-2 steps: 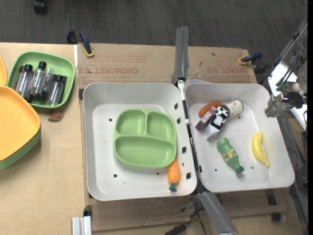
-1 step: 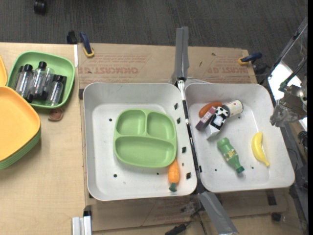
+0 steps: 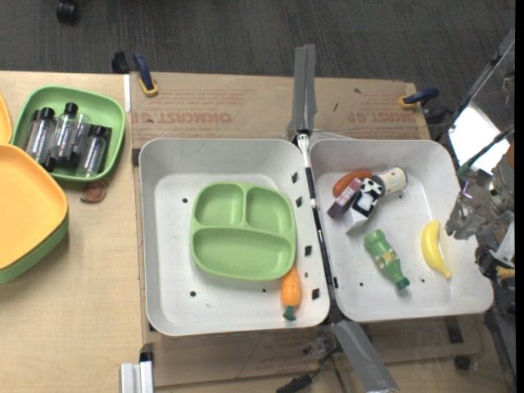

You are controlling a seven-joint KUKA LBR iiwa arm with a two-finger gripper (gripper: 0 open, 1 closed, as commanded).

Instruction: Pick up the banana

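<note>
The yellow banana [image 3: 433, 249] lies in the right bin [image 3: 409, 301], close to its right wall, with its length running from far to near. My gripper [image 3: 463, 219] hangs over that bin's right rim, just right of the banana's far end and a little above it. Nothing shows in its grasp.
The right bin also holds a green bottle [image 3: 386, 258] left of the banana, plus a black-and-white toy [image 3: 370, 195], a purple box [image 3: 344, 200] and a red sausage [image 3: 352, 180] at the back. In the left bin are a green divided plate [image 3: 243, 232] and a carrot [image 3: 291, 289].
</note>
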